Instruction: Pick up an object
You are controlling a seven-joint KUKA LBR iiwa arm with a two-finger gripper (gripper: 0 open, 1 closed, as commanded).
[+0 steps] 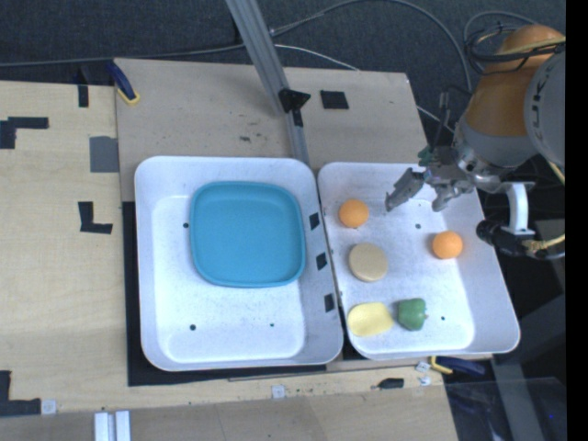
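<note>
My gripper (421,197) hangs over the upper part of the right shallow white bin (487,292), fingers spread apart, nothing between them. Nearest the camera in that bin I see a pale yellow rounded lump (369,319) touching a small green pepper-like piece (412,313) on its right. Behind them a beige round disc (368,262) sits mid-bin. A small orange ball (446,244) lies toward the right wall, just below the gripper. Another small orange ball (353,213) lies near the left wall, left of the gripper. The left shallow white bin (165,274) carries a square turquoise plastic plate (247,233). Both bins rest on the tan wooden worktop (55,246).
</note>
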